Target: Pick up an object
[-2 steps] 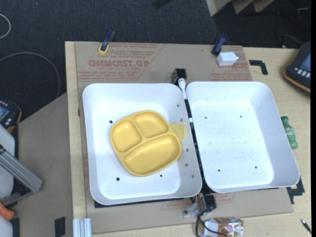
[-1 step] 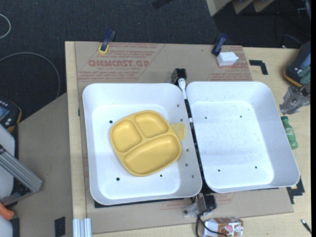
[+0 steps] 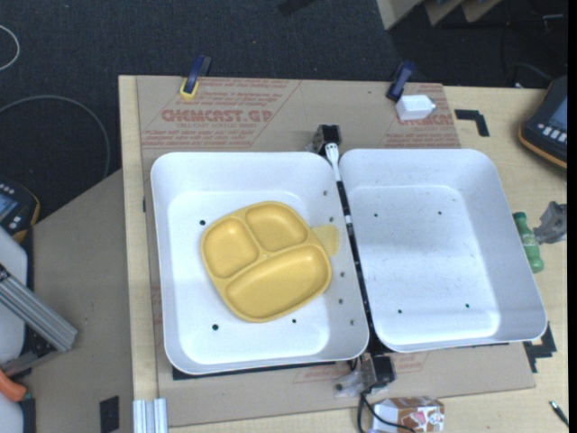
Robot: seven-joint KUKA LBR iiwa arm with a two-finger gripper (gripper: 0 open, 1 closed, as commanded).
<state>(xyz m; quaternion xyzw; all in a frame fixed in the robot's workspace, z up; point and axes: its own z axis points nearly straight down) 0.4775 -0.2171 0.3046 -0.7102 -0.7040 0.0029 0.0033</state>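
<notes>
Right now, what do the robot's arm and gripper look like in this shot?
What looks like the gripper is a small pale grey piece at the frame's right edge, beside a green part by the right bin. Its shape is blurred; no cables or markings can be made out.

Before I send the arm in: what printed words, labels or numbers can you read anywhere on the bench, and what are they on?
"CHEMCAST GP", red print on the brown paper-masked bench board, left of centre at the back.
A second red print on the same board, behind the white right-hand bin: partly hidden by a small white block, unreadable.
Smaller red lines under both prints: too blurred.
The yellow three-compartment plastic plate: no text visible.
</notes>
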